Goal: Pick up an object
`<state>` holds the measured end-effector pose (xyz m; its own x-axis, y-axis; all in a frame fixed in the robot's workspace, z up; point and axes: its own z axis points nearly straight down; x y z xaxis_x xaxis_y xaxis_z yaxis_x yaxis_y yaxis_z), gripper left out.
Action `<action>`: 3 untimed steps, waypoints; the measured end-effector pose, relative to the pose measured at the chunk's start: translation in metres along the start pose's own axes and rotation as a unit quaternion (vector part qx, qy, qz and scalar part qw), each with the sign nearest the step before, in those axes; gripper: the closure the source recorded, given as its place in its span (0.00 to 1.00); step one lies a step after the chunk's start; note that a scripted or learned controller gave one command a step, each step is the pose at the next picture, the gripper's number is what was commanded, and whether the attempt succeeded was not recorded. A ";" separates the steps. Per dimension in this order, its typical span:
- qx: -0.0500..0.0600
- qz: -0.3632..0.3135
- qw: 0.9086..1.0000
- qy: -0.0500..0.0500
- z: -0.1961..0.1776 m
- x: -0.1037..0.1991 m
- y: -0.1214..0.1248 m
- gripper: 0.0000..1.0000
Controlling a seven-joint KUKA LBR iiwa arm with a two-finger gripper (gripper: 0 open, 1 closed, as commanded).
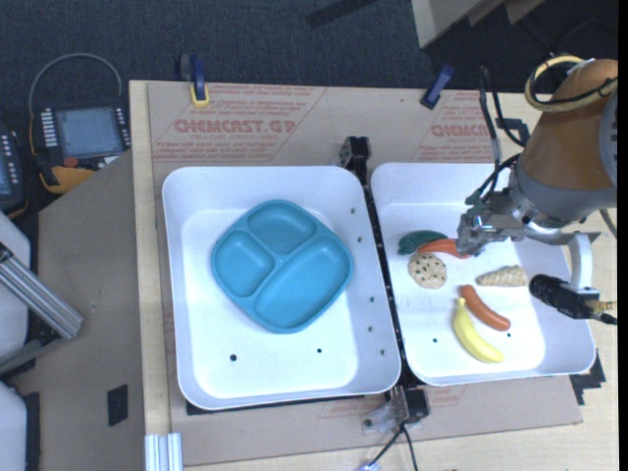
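Reaching in from the right, my claw (473, 235) hangs low over the right bin (412, 356), its tip just at the right end of the carrot (439, 247). From this slant I cannot tell how my claw is set, nor whether it has hold of anything; the carrot lies on the bin floor and I see nothing lifted.

Just left of the carrot, touching it, lies a dark green leaf-shaped piece (422, 237). Below them sits a round cookie (428, 270). To my lower right is a pale cone-shaped shell (501, 277), and below that a sausage (485, 307) lying aslant, with a banana (475, 336) curled just beside its lower left. A black fitting (557, 294) juts over the bin's right rim.

My grey arm (564, 180) with its orange band (579, 84) stands above the bin's far right corner.

Across the divider, the left bin (196, 361) holds a blue tray (282, 264) with three compartments, tilted a little, near the bin's middle.
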<state>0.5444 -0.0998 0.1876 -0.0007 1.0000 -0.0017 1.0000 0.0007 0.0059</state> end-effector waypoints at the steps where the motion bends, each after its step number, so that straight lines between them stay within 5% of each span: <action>1: 0.000 0.000 1.000 0.000 -0.042 0.000 0.002 1.00; 3: 0.003 -0.003 1.000 0.002 -0.029 0.109 0.016 1.00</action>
<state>0.5606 0.0097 0.2167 -0.0068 1.0000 0.0017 1.0000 0.0068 0.0005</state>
